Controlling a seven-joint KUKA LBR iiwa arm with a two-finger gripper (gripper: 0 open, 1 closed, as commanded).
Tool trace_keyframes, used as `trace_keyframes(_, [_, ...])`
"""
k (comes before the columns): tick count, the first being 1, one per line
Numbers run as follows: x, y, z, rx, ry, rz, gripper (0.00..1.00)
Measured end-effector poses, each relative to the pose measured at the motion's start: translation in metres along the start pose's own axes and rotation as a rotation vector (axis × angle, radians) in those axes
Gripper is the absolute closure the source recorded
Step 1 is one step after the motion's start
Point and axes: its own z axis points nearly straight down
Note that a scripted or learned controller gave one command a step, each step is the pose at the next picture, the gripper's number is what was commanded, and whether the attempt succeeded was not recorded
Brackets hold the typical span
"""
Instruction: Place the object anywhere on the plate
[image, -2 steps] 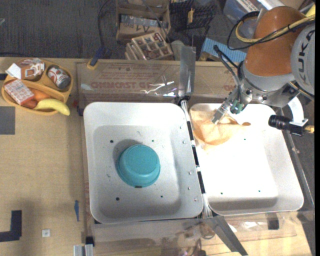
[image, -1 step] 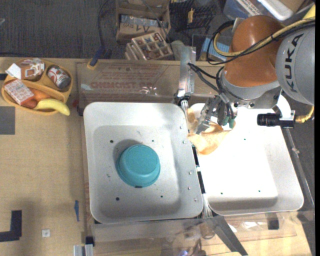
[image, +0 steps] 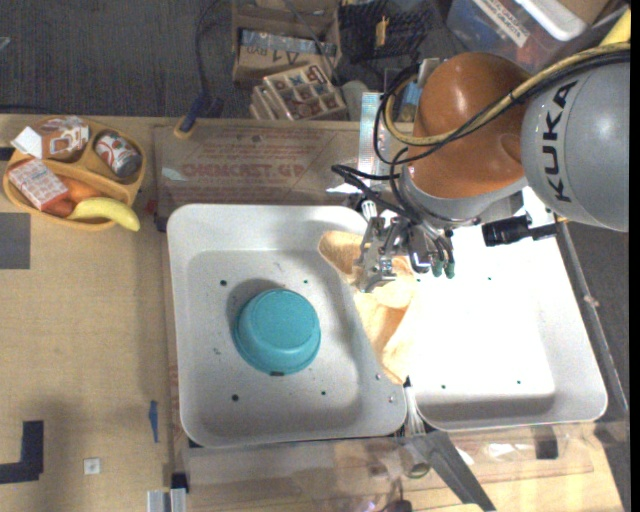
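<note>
The grey KUKA arm's two-finger gripper (image: 385, 268) hangs over a crumpled pale-yellow cloth (image: 385, 310) draped across the left white bin's (image: 200, 400) right rim, grip state unclear; the upturned teal plastic plate (image: 278, 331) waits mid-bin, so lifting and carrying leftward likely remain.

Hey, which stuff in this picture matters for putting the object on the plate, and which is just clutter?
For the job:
teal plate
yellow cloth
hand

Just lying about:
banana
snack tray
cardboard boxes
</note>
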Motion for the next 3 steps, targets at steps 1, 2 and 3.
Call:
trace_keyframes(1, [0.021, 0.048, 0.006, 0.000, 0.001, -0.005, 1.00])
trace_keyframes(2, [0.047, 0.090, -0.005, 0.000, 0.001, -0.004, 1.00])
trace_keyframes(3, [0.047, 0.090, -0.005, 0.000, 0.001, -0.003, 0.00])
